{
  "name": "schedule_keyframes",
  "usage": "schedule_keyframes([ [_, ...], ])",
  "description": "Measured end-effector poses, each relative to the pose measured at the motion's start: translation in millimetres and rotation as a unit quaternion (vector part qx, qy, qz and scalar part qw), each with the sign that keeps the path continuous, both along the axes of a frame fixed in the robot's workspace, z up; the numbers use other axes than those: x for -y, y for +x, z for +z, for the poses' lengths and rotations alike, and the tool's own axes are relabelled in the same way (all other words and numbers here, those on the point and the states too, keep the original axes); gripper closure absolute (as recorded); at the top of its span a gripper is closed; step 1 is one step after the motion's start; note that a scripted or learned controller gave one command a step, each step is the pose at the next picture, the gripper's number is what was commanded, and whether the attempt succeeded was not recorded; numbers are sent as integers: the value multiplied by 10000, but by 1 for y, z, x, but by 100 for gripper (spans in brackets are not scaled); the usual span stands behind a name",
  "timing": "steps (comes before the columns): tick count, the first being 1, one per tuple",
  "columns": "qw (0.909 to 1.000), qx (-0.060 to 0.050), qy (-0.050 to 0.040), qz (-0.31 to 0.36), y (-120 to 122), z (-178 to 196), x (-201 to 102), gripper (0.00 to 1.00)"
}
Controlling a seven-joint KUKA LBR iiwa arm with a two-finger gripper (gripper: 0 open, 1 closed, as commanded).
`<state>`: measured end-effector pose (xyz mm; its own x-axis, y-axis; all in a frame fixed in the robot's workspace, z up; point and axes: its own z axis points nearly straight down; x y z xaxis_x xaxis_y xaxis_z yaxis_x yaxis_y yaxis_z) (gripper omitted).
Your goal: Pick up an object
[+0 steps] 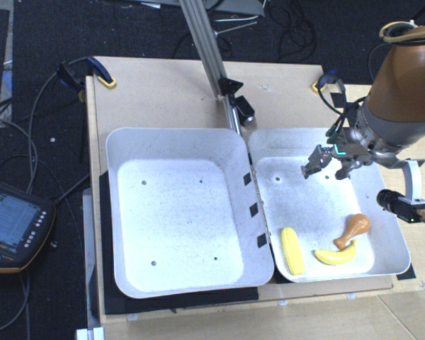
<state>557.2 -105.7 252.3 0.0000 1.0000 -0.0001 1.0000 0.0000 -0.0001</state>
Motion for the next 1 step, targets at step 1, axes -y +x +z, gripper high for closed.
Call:
schedule_keyframes([
  [1, 10000, 0, 0, 0, 0, 0, 0, 0],
])
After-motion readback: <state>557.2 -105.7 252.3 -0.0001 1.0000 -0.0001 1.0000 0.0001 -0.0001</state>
